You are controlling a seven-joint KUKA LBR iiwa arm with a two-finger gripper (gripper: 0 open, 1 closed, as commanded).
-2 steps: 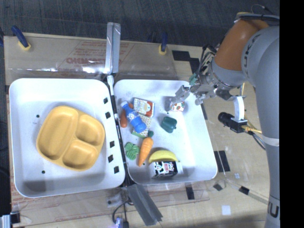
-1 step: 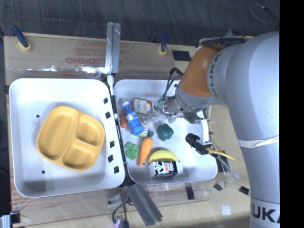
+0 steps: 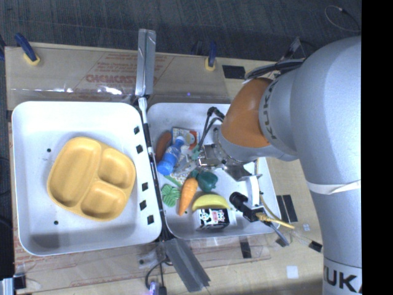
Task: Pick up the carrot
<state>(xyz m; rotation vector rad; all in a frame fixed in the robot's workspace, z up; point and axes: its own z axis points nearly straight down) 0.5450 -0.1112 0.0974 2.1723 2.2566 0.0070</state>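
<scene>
— Arm (image 3: 319,134) looms over the right bin (image 3: 178,229). Claw (image 3: 206,158) state?
— Can't tell. Carrot (image 3: 187,195) lies tilted just below it, touching the banana (image 3: 210,201).
— Handling?
— Probably light, stiff, smooth plastic; pinch across the thick orange middle, not the leafy end.

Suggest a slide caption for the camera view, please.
Arm above right bin of clutter including carrot; yellow tray in left bin.

Pretty clearly a robotics lab: a big grey industrial arm with an orange band (image 3: 319,121) over a cardboard-covered wooden surface (image 3: 110,72) held by blue clamps (image 3: 27,49), two shallow white plastic bins (image 3: 27,165) side by side, dark carpet (image 3: 184,11) behind
</scene>
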